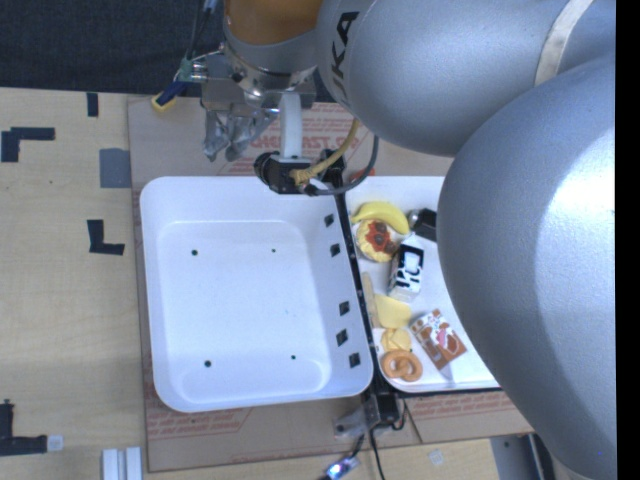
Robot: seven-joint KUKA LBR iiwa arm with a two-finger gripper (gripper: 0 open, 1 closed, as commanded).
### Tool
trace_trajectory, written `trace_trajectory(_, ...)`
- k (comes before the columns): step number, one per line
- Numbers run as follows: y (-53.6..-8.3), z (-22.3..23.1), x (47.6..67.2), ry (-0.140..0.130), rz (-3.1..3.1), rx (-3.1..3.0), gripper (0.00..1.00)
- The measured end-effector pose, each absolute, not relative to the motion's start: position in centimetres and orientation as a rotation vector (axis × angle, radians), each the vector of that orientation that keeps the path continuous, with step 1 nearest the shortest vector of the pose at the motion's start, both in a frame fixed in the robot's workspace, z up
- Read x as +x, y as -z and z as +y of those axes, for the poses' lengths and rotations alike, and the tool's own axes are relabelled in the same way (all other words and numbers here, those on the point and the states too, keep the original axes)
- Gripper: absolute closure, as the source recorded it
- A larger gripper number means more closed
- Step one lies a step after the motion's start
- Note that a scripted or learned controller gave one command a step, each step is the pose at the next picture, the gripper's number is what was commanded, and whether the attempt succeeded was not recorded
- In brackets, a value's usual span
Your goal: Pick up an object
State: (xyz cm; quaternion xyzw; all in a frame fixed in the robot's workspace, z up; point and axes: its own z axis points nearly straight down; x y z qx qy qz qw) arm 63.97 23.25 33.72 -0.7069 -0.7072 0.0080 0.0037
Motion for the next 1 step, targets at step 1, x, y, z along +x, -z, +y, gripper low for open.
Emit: trace_trajectory(1,-43.26,23.42,65.43,0.012,-2.228,-2.219,1.0)
